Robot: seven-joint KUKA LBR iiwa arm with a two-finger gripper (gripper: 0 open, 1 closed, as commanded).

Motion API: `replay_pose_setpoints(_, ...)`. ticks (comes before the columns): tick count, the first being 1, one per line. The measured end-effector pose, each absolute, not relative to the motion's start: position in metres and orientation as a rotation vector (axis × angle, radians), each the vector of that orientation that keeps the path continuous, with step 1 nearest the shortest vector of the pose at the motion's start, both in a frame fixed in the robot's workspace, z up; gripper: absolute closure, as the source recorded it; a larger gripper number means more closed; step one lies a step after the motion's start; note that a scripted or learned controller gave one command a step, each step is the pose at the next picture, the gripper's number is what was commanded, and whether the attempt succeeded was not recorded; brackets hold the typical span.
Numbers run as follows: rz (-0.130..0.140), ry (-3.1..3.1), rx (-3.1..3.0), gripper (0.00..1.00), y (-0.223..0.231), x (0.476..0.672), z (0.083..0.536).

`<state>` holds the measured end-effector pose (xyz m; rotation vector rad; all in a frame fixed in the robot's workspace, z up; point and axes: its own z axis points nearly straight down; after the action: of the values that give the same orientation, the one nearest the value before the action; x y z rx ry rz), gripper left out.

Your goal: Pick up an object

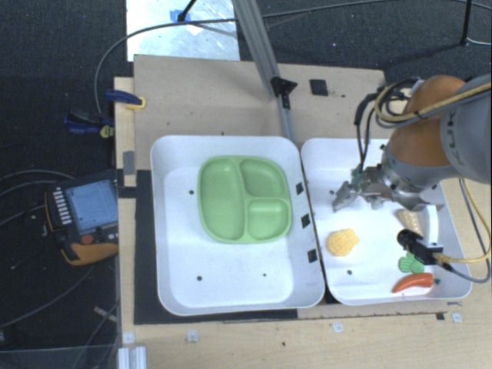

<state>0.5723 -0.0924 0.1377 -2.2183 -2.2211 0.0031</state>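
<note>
In the right bin point(323, 160) lie a yellow corn-like toy point(343, 242), a beige piece point(413, 221), a small green toy point(410, 264) and a red-orange toy point(413, 284). My gripper point(347, 192) hangs over the middle of the right bin, up and slightly left of the yellow toy and apart from it. I see nothing held in it. The grey arm with its orange band point(430, 121) reaches in from the right and hides part of the bin's far right side.
The left bin point(177, 267) holds a green divided plate point(244, 198). A metal pole point(257, 37) slants in from the top. Cables, blue clamps and a handheld pendant point(84, 214) lie off the bench to the left.
</note>
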Motion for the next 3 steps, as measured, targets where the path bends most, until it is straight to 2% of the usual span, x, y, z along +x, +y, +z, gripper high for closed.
replay_pose_setpoints(1, -0.003, -2.223, -2.224, 0.00, -0.093, 0.574, 0.088)
replay_pose_setpoints(2, -0.009, -2.225, -2.223, 1.00, -0.092, 0.575, 0.101)
replay_pose_setpoints(3, -0.006, -2.226, -2.225, 1.00, -0.096, 0.570, 0.162)
